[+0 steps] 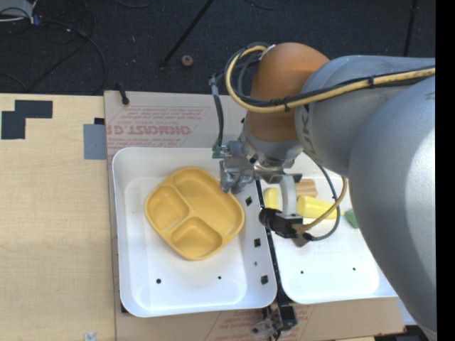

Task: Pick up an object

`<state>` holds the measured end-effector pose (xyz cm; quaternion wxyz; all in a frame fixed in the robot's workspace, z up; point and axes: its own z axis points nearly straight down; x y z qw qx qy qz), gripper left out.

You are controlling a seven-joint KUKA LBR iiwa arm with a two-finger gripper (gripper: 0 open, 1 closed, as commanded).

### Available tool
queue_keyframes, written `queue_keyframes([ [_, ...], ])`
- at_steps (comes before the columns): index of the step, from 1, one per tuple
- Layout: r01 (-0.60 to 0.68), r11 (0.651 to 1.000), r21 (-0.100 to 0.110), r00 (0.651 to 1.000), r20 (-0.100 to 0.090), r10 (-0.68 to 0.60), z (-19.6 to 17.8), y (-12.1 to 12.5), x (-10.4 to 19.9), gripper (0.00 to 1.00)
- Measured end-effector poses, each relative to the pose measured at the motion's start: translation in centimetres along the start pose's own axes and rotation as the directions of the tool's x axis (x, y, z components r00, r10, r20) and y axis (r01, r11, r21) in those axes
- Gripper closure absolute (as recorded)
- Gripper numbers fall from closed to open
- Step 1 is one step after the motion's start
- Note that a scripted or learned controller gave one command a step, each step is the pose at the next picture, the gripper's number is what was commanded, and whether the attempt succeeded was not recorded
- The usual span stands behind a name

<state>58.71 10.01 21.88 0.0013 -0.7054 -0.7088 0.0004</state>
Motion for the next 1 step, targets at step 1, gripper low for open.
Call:
queue_keyframes([
  [1, -0.002, 1.0, 0.002, 1.0, 0.002, 0.002, 0.03, -0.07, -0.25, 0.0],
])
